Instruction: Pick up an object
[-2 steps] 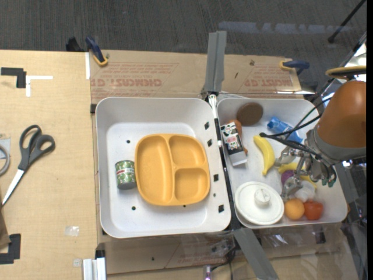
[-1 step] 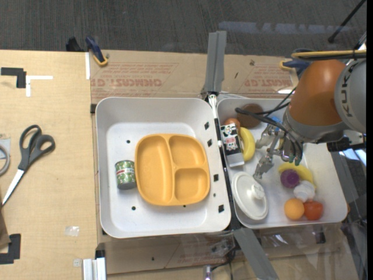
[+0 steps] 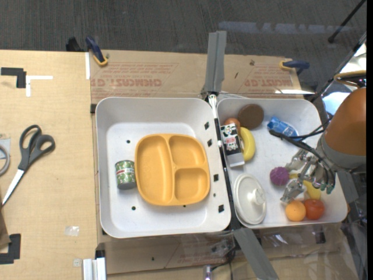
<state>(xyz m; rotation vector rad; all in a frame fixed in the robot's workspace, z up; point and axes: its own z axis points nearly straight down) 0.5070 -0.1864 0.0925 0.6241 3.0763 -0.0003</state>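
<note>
Hovering low in the right bin [image 3: 274,107], your gripper [image 3: 298,182] has its fingers spread with nothing between them. Watch for a nudge rather than a grasp: the purple ball [image 3: 279,175] sits just left, and the orange [image 3: 295,210] and tomato [image 3: 314,209] crowd just below, so either fingertip could roll one aside.

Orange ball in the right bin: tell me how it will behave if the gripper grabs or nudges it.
The orange ball looks round and smooth, so it would probably roll if nudged. It lies against the red ball near the right bin's front wall, which may check it. Two fingers could slip off its curve.
</note>
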